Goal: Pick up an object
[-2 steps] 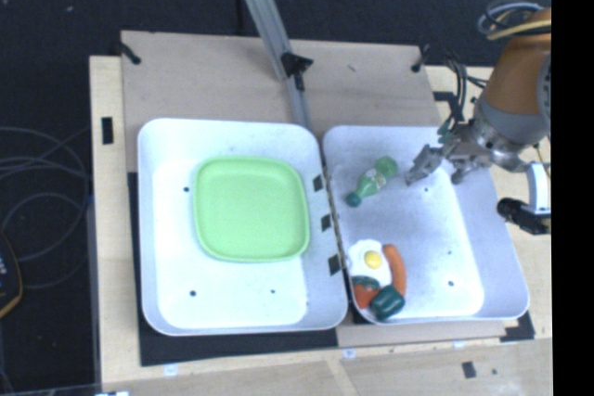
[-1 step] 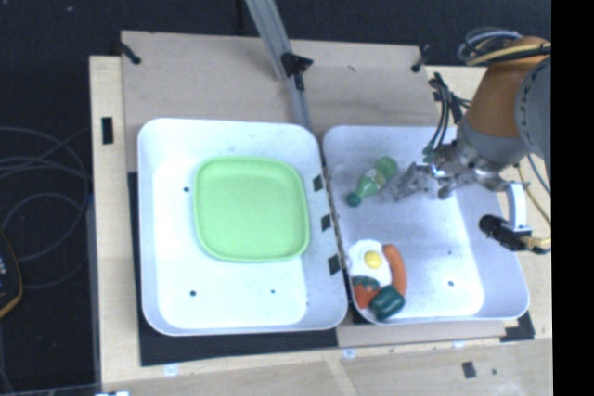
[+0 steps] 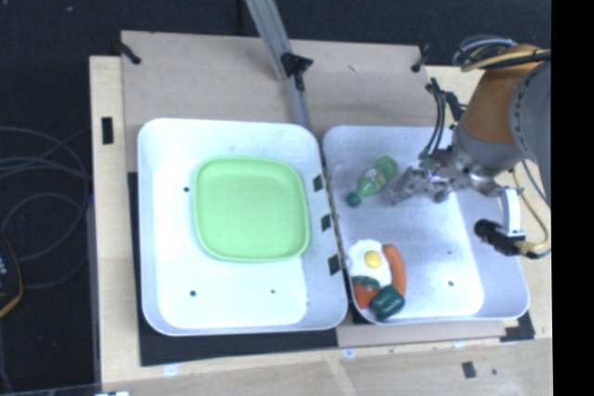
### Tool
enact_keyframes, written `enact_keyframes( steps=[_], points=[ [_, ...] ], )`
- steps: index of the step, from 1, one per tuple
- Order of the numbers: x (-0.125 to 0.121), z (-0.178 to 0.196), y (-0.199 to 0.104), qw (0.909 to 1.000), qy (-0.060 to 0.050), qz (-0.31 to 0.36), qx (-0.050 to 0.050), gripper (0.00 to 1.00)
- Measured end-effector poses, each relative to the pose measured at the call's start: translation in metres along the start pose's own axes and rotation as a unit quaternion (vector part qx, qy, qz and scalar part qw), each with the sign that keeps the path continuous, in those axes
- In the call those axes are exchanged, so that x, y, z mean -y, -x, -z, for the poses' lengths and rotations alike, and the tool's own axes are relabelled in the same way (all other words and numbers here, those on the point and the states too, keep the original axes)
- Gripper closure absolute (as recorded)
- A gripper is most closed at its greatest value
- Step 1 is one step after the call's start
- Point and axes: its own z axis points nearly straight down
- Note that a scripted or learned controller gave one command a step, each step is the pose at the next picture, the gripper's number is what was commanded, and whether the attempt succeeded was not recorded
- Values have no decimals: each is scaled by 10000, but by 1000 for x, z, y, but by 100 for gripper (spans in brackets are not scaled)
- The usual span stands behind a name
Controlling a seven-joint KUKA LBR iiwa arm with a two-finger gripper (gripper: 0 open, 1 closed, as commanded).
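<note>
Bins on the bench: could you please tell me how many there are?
2. The left bin holds a green plate; the right bin holds a green bottle and a plate of toy food.

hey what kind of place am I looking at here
Probably a robot lab's grasping test bench: two white bins side by side, a grey and orange arm reaching in, and toy food and a green plate as practice items.

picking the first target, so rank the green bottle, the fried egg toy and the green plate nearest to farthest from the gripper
1. green bottle, just left of the gripper, right bin
2. fried egg toy, right bin's near left corner
3. green plate, left bin
</note>
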Motion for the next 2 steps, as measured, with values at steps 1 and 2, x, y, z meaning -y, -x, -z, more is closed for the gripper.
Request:
enact_keyframes(
  steps=[1, 2],
  points=[
    [-1, 12, 0, 10000, 15, 0, 1, 100],
    [-12, 63, 2, 10000, 29, 1, 0, 100]
  ],
)
